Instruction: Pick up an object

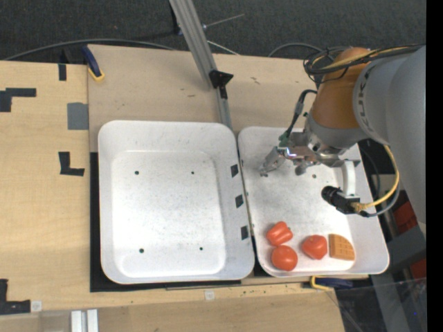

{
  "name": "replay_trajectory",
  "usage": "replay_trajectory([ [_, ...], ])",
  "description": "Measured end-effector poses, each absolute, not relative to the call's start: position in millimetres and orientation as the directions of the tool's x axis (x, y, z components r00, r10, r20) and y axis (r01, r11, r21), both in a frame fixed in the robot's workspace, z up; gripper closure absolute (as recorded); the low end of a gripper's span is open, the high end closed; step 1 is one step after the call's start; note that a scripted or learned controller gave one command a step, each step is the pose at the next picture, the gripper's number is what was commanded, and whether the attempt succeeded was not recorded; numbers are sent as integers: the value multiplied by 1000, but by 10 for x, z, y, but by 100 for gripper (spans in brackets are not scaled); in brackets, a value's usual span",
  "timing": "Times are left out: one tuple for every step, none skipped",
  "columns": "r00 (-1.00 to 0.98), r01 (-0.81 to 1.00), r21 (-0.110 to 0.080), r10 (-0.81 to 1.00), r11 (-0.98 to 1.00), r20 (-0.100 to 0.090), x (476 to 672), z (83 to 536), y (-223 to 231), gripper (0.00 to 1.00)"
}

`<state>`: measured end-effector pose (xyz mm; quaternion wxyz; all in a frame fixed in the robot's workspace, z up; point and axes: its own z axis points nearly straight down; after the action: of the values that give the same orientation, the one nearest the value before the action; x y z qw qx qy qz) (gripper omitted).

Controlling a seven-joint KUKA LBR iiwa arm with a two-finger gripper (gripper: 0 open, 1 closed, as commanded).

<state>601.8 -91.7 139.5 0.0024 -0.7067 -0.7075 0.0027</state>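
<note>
Red pepper (279,233): well below the pincer, in the right bin (304,192).
Pincer (281,166): spread wide, holding nothing.

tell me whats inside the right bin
In the right bin: three red toy foods and a tan waffle-like piece along its near edge. The gripper and arm cover its far right part.
</note>
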Motion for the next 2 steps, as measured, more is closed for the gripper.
replay_trajectory([
  [-3, 1000, -3, 1000, 3, 0, 6030, 1522, -905, 100],
  [0, 1000, 4, 1000, 0, -1, 5979, 2083, -981, 100],
])
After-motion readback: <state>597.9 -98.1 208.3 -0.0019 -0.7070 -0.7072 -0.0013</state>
